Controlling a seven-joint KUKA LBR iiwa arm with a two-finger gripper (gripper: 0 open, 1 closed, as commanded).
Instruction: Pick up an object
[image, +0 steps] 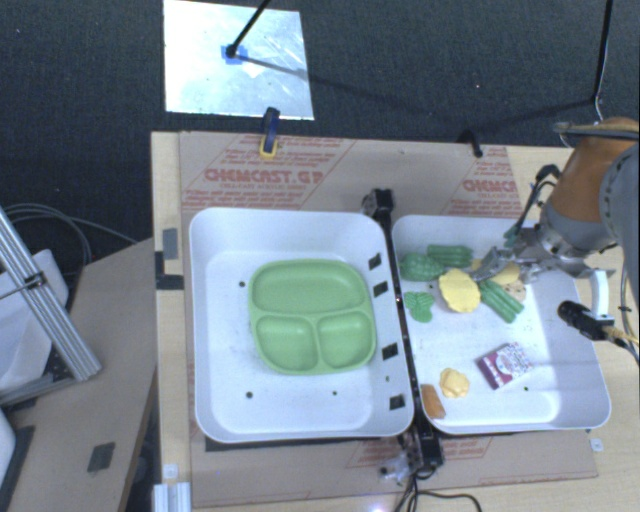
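Arm: grey, with its orange band (597, 172) up and right of the end effector.
Wrist: slants down and left toward the end effector.
End effector (497, 262): low, pointing left; finger state cannot be told.

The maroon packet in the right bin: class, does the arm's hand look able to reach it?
Probably yes. The maroon packet lies flat on bare bin floor with nothing over it, and the hand hovers in the same right bin.

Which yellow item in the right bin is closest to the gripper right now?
The larger yellow piece, in the cluster just left of the gripper. The smaller yellow one lies well below, near the bin's front.
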